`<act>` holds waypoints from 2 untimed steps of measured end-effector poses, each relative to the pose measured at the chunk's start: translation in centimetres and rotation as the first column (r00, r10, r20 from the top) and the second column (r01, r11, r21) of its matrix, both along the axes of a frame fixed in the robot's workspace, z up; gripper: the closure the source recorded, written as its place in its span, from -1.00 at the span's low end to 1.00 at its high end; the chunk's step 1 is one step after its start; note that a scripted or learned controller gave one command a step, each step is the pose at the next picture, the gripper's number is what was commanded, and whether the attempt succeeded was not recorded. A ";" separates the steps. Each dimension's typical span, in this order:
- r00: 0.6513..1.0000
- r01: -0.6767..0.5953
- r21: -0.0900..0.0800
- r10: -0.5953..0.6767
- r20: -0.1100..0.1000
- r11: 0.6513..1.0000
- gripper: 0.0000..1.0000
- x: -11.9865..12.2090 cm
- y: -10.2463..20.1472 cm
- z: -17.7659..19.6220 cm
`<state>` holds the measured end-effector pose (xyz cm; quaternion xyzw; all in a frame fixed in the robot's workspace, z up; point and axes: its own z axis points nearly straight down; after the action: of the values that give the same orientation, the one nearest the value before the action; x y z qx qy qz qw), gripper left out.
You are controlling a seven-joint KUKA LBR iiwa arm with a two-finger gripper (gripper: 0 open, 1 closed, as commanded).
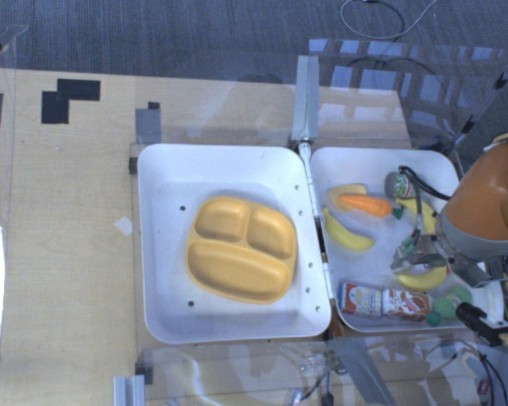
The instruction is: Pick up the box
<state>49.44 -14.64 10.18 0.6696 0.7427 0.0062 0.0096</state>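
The claw (414,256) hangs above the box (384,301), its tips blurred.

The arm (488,203) shows a rounded orange band over a grey shell; black cables loop beside it; its pincer (418,256) looks dark and metallic, perhaps with thin wires around.

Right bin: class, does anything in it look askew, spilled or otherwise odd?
Nothing is spilled or damaged. The box lies flat on its side along the near wall of the right bin, with bananas and a carrot lying loose at mixed angles. The gripper is over that bin.
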 end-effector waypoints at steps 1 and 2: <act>1.000 0.030 0.003 -0.030 -0.008 1.000 1.00 -0.3 -3.7 -1.1; 0.997 0.083 0.003 -0.083 -0.002 0.997 1.00 -0.1 4.1 -1.1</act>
<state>49.31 -10.56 9.10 0.6999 0.7142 0.0061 0.0082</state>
